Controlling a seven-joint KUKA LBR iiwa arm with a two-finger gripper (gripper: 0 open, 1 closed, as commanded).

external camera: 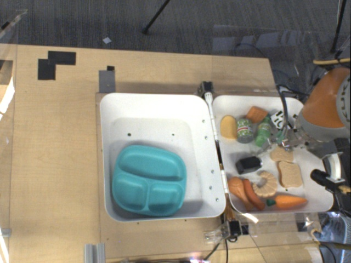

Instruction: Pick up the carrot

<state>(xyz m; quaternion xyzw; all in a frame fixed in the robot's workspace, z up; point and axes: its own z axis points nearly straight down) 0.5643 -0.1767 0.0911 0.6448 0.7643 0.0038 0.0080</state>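
Grey carpet runs across the top of the view, and below it a pale wooden tabletop (55,163) carries two shallow white bins side by side. Black tape marks (55,63) sit on the wood toward 10 o'clock. Inside the left bin (148,111) lies a teal divided plate (149,179), toward the near edge of that bin. The right bin (233,106) is crowded with toy food. At its 6 o'clock edge lies the carrot (289,202), flat on the bin floor, orange with a small green stub at its left end, pointing toward 3 o'clock. Just beside it at 9 o'clock are a sausage (253,194) and an orange-pink piece (237,187), with a tan ringed piece (267,183) touching them from above. A slice of bread (289,175) lies just above the carrot, and a smaller tan piece (282,154) lies beyond that. A small black block (248,164) sits near the middle of the bin. Along the far side stand a yellow piece (228,127), a green can (245,130), an orange piece (256,114) and a green bottle (264,134). The arm (328,106) enters from 3 o'clock, its orange band over the bin's far right corner. The gripper (285,141) hangs over the upper right part of the bin, well apart from the carrot; how far it is open cannot be told, and nothing can be seen in its hold.
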